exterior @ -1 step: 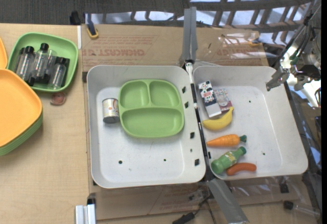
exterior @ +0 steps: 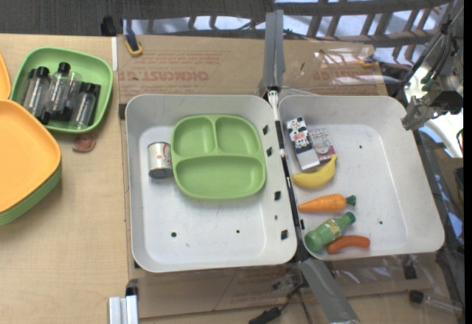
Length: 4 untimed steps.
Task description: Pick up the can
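The end effector (exterior: 419,114) is hanging at the far right edge of the right bin (exterior: 391,167), near its upper right corner; whether it is spread or pressed together cannot be told, since it is small and blurred against the clutter there. It is sitting well apart from everything in the bins.

Along the left side of the right bin, a small carton (exterior: 301,142) is lying beside a pink packet (exterior: 322,142), with a banana (exterior: 316,175) just below them. Further down, a carrot (exterior: 326,204) is lying across, then a green bottle (exterior: 329,232) and a red sausage (exterior: 348,243) near the lower edge.

In the left bin (exterior: 206,241), the can (exterior: 159,160) is lying on its side close to the left wall, just beside the left rim of a green divided plate (exterior: 218,156).

On the bench (exterior: 66,256) to the left, a green tray (exterior: 63,90) is holding several small bottles (exterior: 59,94), and a stack of orange plates (exterior: 26,167) is sitting below it.
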### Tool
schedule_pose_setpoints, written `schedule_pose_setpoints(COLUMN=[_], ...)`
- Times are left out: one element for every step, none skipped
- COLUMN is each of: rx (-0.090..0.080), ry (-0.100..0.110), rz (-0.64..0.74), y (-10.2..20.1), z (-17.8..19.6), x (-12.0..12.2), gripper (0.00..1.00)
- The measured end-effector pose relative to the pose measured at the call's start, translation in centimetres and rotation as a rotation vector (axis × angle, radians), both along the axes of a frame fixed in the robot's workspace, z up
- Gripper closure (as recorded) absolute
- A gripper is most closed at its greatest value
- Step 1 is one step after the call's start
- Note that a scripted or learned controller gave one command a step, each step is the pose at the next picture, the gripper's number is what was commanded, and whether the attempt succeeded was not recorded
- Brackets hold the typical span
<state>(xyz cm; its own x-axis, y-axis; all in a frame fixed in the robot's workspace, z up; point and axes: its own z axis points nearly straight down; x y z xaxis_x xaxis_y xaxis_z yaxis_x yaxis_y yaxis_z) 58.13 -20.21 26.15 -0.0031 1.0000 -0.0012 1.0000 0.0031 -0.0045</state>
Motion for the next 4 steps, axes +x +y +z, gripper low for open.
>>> schedule_pose_setpoints(rx=[-0.001, 0.0, 0.0, 0.0], ry=[-0.006, -0.006, -0.006, -0.007], rz=[0.253, 0.594, 0.98, 1.257], y=[-2.0, -2.0, -2.0, -1.9], z=[7.0, 8.9, 13.7, 15.4], x=[4.3, 3.4, 4.0, 6.0], gripper=[1.0, 1.0, 1.0, 1.0])
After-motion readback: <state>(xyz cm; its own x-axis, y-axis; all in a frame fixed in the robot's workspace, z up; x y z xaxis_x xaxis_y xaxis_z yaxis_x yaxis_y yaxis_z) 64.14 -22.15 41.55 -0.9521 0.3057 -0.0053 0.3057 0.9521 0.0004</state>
